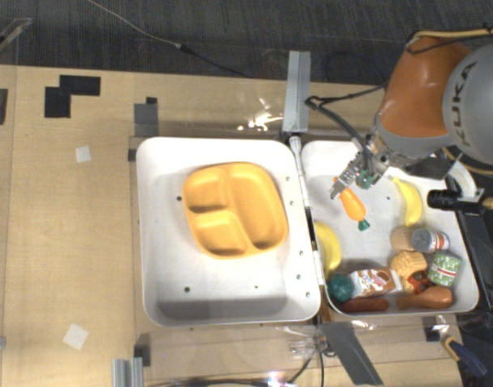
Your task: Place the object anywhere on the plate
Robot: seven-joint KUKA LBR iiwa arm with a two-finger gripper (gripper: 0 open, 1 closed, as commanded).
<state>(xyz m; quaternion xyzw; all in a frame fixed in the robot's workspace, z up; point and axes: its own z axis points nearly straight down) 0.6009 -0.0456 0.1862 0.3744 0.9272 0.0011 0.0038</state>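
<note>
While the plate (233, 209) lies bare, the task is at its early stage; entries follow, each placed relative to that plate.

Item 1, the object: a toy carrot (354, 206), orange with a green tip, in the bin (470, 297) to the plate's right, well apart from the plate. Its upper end sits right at my gripper (353, 177). Whether it is lifted or lying on the bin floor, I cannot tell.

Item 2, my gripper: over the right bin, above the carrot's upper end, tilted. Whether its fingers are apart, together or clamped on the carrot, I cannot tell; the tips are too small and blurred.

Item 3, the plate: yellow, divided into compartments, lying in the left bin (162, 240), nothing on it.

Item 4, other goods right of the plate, all in the carrot's bin: a banana (409, 201) beyond the carrot; a yellow piece (329, 247) against the wall nearest the plate; a small can (428, 241); a jumble of toy foods (395, 285) along the near edge.

Item 5, the table (61, 240): pale wood, carrying both bins.

Done: at most, an approach to the carrot. Left, in my judgement: a confirmed grasp, carriage over the dividing wall, release anywhere on the plate.
</note>
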